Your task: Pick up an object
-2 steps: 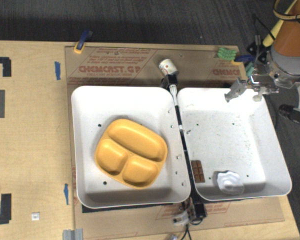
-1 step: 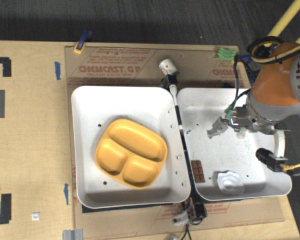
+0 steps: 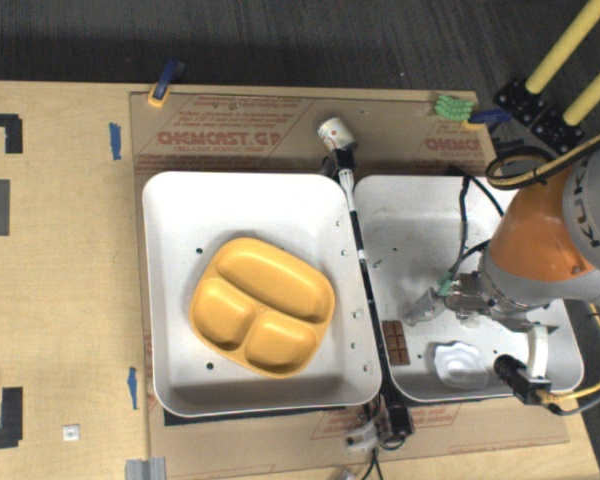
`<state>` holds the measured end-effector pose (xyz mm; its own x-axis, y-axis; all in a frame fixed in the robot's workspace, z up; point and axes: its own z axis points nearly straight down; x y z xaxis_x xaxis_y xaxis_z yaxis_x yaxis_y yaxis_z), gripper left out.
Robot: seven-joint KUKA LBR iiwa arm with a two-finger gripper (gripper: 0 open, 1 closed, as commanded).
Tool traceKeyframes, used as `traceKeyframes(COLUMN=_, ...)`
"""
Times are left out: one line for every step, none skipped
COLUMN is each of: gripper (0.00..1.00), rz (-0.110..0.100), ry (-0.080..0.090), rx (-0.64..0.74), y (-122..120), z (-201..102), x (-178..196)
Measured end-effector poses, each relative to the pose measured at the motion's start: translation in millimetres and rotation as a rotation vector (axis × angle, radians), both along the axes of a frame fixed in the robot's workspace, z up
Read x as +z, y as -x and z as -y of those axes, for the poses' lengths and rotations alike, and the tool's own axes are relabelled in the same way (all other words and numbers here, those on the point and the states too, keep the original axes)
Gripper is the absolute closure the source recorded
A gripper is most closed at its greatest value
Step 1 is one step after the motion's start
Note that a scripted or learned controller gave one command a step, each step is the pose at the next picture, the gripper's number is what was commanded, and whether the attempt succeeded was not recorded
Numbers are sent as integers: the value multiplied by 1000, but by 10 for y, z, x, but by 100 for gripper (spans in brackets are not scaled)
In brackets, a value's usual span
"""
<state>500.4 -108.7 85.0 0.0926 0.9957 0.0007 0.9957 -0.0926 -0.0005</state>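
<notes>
- Nearest to me, at the front of the right bin [image 3: 420, 203], lies a small white object [image 3: 458, 362], and just left of it a little brown block [image 3: 394, 342] rests by the bin wall.
- In the left bin [image 3: 170, 268] sits a yellow tray [image 3: 263, 305] with three hollows, well apart from the arm.
- The arm [image 3: 540, 243] hangs low over the right bin, and its claw [image 3: 450, 298] is just behind the white object; I cannot tell if the claw is wide or narrow, and I see nothing held in it.
- I judge the step is the approach to a grasp, nothing lifted yet.
- The next move, I think, calls for coming down over the white object, closing around it, then lifting straight.
- Farther back, the tabletop [image 3: 50, 268] carries cardboard [image 3: 230, 133] behind the bins.
</notes>
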Motion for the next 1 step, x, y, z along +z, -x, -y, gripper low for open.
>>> traceKeyframes(gripper=100, rz=3, ry=-1, rx=0, y=-11, z=-9, x=100)
